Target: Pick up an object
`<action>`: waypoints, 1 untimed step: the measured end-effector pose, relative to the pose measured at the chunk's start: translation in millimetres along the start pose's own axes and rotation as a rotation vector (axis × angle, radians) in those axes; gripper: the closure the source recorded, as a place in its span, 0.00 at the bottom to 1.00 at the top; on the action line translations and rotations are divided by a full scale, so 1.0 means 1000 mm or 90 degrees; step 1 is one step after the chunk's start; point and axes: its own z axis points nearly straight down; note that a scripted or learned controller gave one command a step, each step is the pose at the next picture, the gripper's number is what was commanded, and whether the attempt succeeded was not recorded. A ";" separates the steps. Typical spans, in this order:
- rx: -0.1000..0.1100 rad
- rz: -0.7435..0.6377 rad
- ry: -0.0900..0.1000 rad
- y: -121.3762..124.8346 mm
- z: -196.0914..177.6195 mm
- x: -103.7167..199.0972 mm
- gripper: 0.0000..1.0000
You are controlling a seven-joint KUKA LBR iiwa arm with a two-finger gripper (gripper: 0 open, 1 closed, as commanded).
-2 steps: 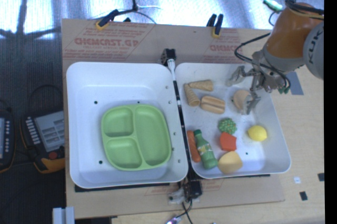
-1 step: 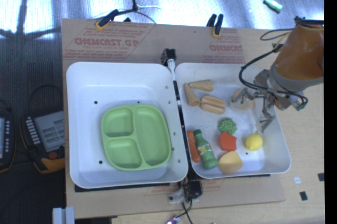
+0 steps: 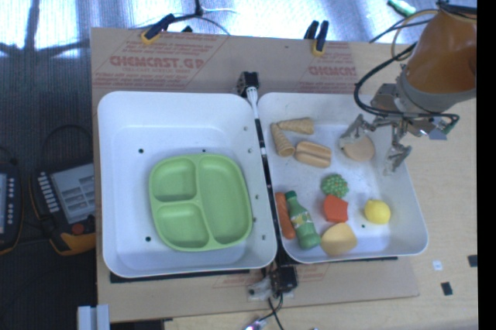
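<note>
A white left bin [image 3: 124, 127] sits on the surface [image 3: 194, 61], holding a green plate [image 3: 201, 201] with three compartments, lying flat near the bin's middle.

Just beside it, the right bin [image 3: 403, 239] carries a scatter of toy food. Along its left wall lies a carrot [image 3: 284, 215], with a green bottle [image 3: 301, 220] touching it on the right, both running lengthwise toward the near edge. Farther back are two cones: one [image 3: 280, 140] pointing down along the wall, the other [image 3: 296, 125] lying crosswise, their ends close together. Just right of them rests a hot dog bun [image 3: 313, 153]. Below that, near the bin's middle, sits a broccoli [image 3: 335, 184], with a red pepper [image 3: 335, 208] right under it and a yellow-tan pear [image 3: 339, 238] near the front wall. A lemon [image 3: 377, 211] lies to the right of the pepper, apart from it.

At the back right of this bin, a tan round piece [image 3: 358, 149] lies beside the tool [image 3: 378, 140]. The tool's fingers are spread apart, one at the tan piece's upper left edge, the other well to its right, above the bin floor; nothing is clamped between them. The grey arm with its orange band [image 3: 442, 49] reaches in from the right.
</note>
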 end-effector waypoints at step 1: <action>0.006 -0.152 -0.002 0.092 0.041 0.033 0.00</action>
